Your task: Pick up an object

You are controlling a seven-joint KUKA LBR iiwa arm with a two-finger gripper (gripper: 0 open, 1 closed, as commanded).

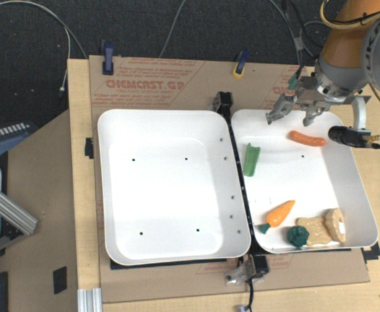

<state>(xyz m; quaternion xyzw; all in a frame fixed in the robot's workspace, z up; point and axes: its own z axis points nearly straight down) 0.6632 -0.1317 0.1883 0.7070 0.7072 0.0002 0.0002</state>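
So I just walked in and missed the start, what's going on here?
A grey arm reaches in from the right, its pincer open above the far edge of the right bin, holding nothing. A sausage lies just below it. Also in that bin: a green piece, a carrot, a dark green lump and two tan pieces. Nothing is picked up yet.
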